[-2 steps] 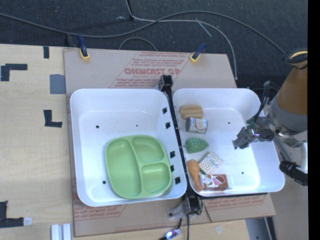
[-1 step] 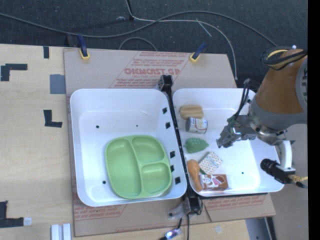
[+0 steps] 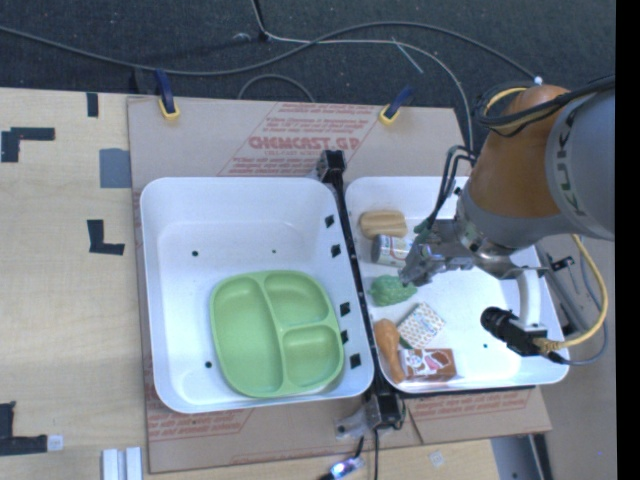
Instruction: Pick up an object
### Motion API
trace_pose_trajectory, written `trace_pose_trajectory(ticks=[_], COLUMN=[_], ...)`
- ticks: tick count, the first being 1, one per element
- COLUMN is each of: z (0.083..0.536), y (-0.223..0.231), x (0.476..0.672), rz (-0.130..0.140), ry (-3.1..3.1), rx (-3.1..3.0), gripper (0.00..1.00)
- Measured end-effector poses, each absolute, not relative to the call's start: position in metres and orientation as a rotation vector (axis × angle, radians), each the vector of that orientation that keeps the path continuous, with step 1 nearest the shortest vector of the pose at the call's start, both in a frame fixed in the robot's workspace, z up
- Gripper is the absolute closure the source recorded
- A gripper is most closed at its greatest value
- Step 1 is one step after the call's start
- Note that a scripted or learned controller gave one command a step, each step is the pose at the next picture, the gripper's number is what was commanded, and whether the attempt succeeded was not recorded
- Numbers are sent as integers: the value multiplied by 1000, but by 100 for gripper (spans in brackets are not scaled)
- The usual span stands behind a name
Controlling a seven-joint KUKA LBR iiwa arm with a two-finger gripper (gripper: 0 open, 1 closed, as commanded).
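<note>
Green lump (image 3: pixel 391 290) lying loose on right bin (image 3: pixel 500 368) floor, just beneath jaws (image 3: pixel 417 265); impossible to tell whether open or closed; nothing visibly gripped; grasp and lift left.

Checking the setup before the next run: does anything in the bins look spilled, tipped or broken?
Nothing stands out. The green divided plate lies flat in the left bin; the small items sit loose but contained in the right bin, under the hand.
</note>
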State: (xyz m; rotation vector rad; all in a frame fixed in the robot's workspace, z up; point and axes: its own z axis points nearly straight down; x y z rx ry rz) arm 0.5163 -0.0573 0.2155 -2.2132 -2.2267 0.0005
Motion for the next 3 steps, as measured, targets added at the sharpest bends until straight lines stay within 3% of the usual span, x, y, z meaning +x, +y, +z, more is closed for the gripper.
trace_pose_trajectory(ticks=[3], z=[206], y=[93], x=[535], rz=[3], ry=[-2225], rx=[-2216], gripper=[100])
